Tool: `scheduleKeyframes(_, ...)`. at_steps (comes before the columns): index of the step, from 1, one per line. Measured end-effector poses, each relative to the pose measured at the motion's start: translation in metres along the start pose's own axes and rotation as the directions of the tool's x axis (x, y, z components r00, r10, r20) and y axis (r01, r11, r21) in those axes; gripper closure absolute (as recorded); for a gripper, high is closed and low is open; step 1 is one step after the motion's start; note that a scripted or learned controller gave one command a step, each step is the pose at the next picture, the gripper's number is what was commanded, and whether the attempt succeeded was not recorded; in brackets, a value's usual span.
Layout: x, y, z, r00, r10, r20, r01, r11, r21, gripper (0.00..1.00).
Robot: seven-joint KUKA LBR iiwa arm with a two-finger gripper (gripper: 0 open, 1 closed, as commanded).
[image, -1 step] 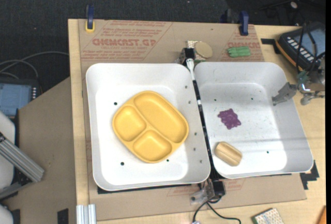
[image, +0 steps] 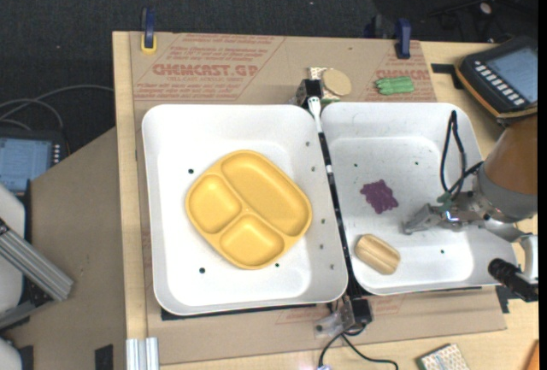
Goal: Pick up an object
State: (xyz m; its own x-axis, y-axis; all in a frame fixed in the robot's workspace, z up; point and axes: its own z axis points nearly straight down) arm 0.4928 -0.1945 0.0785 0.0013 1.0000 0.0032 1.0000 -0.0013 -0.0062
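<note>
There are two white bins (image: pixel 162 189) (image: pixel 427 125). The left bin has one yellow tray (image: pixel 248 208). The right bin has one purple piece (image: pixel 379 195) and one tan block (image: pixel 377 253). On the worktop (image: pixel 214 69), far side, lies one green thing (image: pixel 395 86).

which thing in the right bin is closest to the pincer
The purple piece, just left of the pincer; the tan block lies lower, near the bin's front wall.

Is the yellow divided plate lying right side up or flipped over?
Right side up. The yellow plate lies in the left bin with its three hollow compartments and raised dividers facing the camera.
</note>
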Motion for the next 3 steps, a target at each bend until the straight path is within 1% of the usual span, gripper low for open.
scheduleKeyframes(1, 0.071, 0.065, -0.118, 1.000, -0.013, 0.004, 0.013, 1.000, -0.023, 0.00)
scheduleKeyframes(2, 0.099, -0.008, -0.103, 1.000, -0.001, 0.000, 0.001, 1.000, 0.001, 0.00)
scheduleKeyframes(3, 0.086, 0.030, -0.002, 1.000, -0.001, 0.004, 0.001, 1.000, -0.007, 0.00)
